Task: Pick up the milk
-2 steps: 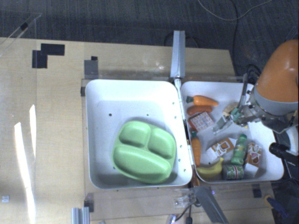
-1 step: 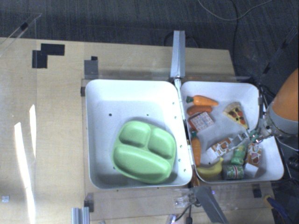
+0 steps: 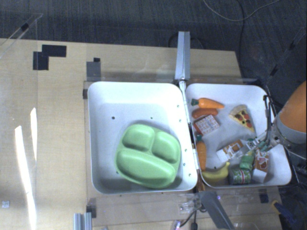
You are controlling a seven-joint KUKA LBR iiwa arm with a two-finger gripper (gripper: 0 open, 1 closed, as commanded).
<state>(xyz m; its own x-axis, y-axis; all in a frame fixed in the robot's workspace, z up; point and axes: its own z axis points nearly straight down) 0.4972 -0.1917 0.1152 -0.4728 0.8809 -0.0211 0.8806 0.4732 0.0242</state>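
Open floor is left around the green tray (image 3: pixel 148 155) in the left bin (image 3: pixel 96 128) — the right bin (image 3: pixel 230 88) is crowded by toy food.

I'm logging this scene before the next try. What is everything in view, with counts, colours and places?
bins: two, white, side by side
divided plate: one, green, left bin
carrots: two or three, orange, right bin's left side
pizza slice: one, right bin, upper right
banana: one, yellow, right bin, bottom
can: one, green, beside banana
small cartons: several, white-brown, right bin
arm: one, orange band, right edge
claw: over cartons
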